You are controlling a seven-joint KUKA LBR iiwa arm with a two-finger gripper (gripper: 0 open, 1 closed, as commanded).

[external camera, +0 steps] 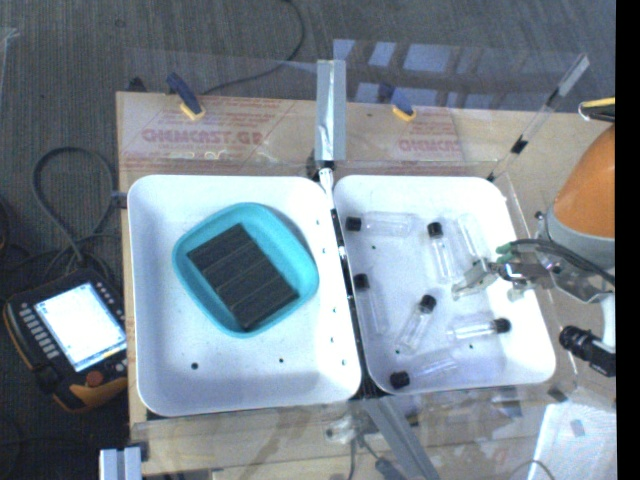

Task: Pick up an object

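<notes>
bins [150, 368]: white | dish [290, 238]: turquoise | ribbed block [243, 275] in the dish: black | vials [438, 258]: clear, black caps | arm [590, 193]: orange band | table [135, 133]: tan

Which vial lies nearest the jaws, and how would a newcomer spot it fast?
Start at the right bin, the one strewn with clear vials. Go to its right side, where the gripper reaches in; the vial lies just left of it, slanted up toward the right. Its neighbours show black caps, while on this one I can make out no cap.
</notes>
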